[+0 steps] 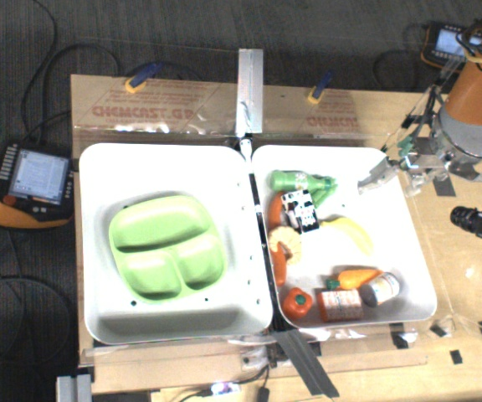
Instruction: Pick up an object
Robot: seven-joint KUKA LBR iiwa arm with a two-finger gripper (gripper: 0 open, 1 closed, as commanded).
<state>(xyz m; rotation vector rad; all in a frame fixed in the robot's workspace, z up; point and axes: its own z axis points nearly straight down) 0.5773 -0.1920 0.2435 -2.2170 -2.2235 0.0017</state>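
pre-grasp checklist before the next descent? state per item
1. Hand free of any object: ok, nothing shows between its fingers.
2. Hand over the target bin: partly; it sits above the upper right corner of the right bin, away from the pile.
3. Targets present: ok, a green bottle, a banana, a carrot and a tomato lie in that bin.
4. Isolated target: banana ok, bare floor to its right; carrot and the small jar touch, not ok.
5. Left bin: holds a green divided tray, untouched.
6. Finger opening: cannot tell.
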